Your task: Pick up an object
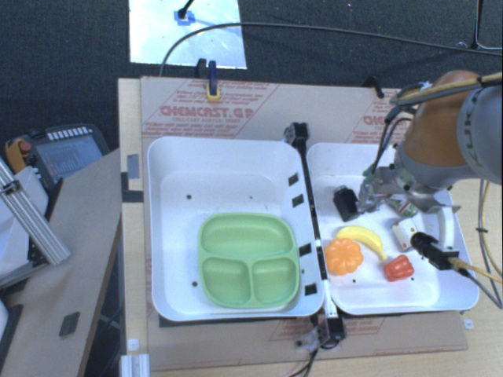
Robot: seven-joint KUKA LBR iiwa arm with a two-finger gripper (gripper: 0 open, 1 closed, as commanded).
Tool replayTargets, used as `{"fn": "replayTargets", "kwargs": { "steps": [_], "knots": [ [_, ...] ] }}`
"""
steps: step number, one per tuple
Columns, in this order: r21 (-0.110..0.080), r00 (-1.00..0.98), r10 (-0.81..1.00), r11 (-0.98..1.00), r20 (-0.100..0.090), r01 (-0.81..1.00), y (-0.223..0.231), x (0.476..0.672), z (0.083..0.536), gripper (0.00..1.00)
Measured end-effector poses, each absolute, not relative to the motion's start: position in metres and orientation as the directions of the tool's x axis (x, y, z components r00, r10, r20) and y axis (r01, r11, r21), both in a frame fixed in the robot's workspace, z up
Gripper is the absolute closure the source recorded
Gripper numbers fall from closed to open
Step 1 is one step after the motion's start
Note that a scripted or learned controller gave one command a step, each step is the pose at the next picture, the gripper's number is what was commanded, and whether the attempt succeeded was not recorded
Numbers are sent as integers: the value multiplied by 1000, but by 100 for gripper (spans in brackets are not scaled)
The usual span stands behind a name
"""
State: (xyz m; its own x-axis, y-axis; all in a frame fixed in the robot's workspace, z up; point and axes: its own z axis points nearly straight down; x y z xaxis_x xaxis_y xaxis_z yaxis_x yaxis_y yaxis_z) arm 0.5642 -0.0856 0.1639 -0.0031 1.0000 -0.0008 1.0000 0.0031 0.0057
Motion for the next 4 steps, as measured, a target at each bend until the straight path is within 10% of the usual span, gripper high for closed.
{"fn": "replayTargets", "kwargs": {
  "steps": [2,4],
  "knots": [
    [4,-4,1000,4,0,1000,-89,562,233,100],
    [3,-9,1000,9,1,1000,10,582,238,100]
  ]
}}
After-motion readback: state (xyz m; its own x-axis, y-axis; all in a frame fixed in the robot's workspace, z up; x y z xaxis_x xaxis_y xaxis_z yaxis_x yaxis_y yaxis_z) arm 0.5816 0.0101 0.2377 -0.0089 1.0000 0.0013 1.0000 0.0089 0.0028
